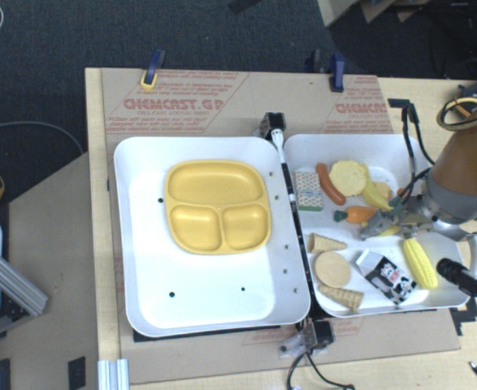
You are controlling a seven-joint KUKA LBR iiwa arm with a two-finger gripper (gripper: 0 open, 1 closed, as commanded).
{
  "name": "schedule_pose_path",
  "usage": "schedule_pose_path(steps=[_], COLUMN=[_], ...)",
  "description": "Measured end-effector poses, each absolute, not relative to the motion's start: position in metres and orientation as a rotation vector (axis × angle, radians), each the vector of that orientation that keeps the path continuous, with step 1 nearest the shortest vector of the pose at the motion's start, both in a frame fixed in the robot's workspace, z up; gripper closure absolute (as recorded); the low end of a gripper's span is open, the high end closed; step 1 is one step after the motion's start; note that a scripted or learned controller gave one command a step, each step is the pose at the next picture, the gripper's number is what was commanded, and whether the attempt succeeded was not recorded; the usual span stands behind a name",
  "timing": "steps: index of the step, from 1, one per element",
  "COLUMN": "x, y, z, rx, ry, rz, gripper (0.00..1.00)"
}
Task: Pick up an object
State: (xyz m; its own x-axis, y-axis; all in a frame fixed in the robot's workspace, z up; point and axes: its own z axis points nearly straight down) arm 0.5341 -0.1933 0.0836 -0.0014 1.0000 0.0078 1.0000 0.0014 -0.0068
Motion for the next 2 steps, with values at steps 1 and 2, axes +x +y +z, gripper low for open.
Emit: schedule_pose_path(steps=[1, 2], x=[0.535, 0.534], y=[-0.195, -0.200], z=[0.095, 0.158], rx=[-2.219, -2.227], ry=[-2.219, -2.227], rz=[-0.001, -0.004], gripper=[1.00, 1.00])
